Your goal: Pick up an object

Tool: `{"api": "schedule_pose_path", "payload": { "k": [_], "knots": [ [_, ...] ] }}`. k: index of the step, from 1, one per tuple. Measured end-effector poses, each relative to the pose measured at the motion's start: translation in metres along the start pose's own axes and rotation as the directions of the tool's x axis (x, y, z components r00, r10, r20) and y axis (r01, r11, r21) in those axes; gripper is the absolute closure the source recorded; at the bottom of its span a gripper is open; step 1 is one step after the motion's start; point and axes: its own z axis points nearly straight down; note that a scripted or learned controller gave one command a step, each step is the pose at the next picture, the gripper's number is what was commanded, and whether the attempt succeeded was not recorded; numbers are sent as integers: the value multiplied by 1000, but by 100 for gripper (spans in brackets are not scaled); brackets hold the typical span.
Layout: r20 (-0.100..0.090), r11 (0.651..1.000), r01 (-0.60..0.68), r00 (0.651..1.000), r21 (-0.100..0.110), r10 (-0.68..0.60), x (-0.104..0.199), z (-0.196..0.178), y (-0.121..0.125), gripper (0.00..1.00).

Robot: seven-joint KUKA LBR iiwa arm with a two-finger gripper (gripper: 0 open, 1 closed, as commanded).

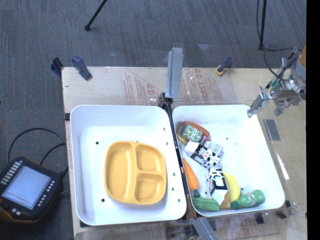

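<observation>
The right bin (245, 134) holds a heap of toy food along its left and front sides. In the heap are a green can (190, 131), black-and-white cow-print boxes (206, 154), an orange carrot (190, 174), a yellow banana (231, 185) and a green bottle (248, 199). My gripper (267, 106) hangs above the bin's far right corner, well away from the heap. Its fingers are open with nothing between them.
A yellow divided plate (135, 172) lies in the left bin (85, 129). A grey upright bar (174, 74) stands behind the wall between the bins. Clamps sit on the bench's far edge. A handheld control pad (25, 186) lies on the floor to the left.
</observation>
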Motion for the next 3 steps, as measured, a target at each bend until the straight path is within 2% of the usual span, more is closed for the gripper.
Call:
{"api": "schedule_pose_path", "payload": {
  "k": [1,2,3],
  "knots": [
    [-2,1000,-26,1000,5,26,68,154,7,0],
    [-2,997,-82,997,5,82,112,192,-21,0],
    [-1,968,-250,968,5,250,111,192,-111,0]
  ]
}}
